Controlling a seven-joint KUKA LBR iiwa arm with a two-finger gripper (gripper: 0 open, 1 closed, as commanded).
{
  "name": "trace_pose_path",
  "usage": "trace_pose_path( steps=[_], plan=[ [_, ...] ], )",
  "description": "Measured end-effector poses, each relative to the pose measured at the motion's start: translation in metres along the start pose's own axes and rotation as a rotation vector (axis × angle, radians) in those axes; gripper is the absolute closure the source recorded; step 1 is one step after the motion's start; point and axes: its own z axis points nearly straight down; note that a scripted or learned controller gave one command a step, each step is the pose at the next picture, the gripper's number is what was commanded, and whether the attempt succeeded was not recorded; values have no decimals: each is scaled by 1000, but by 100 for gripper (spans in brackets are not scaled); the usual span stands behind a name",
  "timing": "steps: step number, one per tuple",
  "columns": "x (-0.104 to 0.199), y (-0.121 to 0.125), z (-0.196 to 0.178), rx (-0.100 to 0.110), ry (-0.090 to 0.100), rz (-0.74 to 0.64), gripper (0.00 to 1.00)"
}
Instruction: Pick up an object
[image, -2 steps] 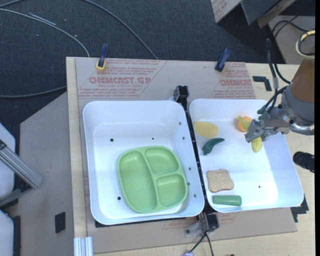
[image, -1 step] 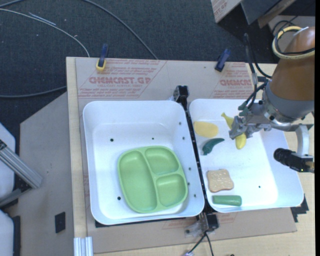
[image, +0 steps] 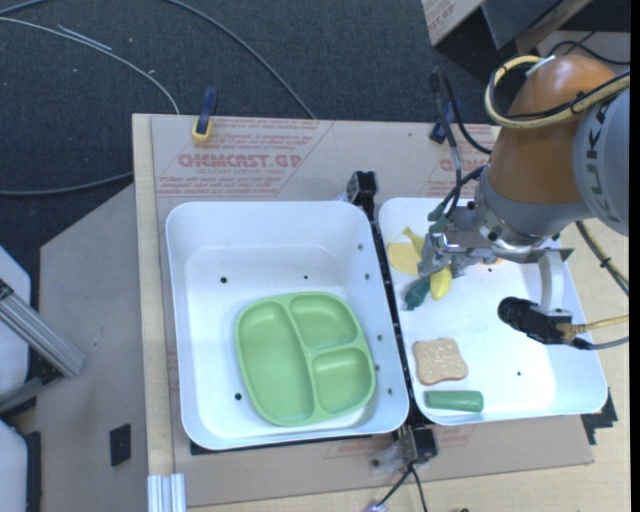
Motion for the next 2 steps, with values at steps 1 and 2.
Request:
trace_pose_path(
  steps=[1,2],
  plan=[
    [51,1,-6,-5,-2,-3,100],
    [103,-4,11,2,-1,-2,100]
  ],
)
